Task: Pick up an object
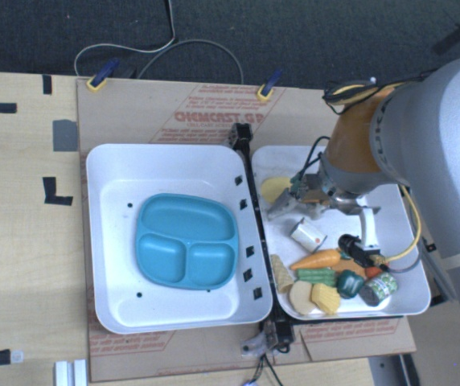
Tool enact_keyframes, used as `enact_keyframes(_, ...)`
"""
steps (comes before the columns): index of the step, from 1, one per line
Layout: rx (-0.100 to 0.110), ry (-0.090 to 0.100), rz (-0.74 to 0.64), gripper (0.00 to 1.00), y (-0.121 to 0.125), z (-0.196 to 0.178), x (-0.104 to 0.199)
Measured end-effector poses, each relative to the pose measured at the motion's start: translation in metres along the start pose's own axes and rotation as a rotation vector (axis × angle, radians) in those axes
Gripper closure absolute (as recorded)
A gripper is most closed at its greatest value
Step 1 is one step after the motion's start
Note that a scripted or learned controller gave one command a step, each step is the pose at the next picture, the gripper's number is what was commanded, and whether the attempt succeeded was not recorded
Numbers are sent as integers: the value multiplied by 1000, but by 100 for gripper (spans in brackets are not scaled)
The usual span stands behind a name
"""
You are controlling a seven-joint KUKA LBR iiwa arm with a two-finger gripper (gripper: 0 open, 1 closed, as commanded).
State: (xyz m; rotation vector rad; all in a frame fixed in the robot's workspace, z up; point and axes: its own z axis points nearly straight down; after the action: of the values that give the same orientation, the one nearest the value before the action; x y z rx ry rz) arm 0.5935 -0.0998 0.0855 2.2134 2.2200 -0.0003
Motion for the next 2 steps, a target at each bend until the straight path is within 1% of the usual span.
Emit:
enact_keyframes(1,1,4,1,0,51,0,0)
enact_keyframes(2,-2,2,1,100,51,-13,-2)
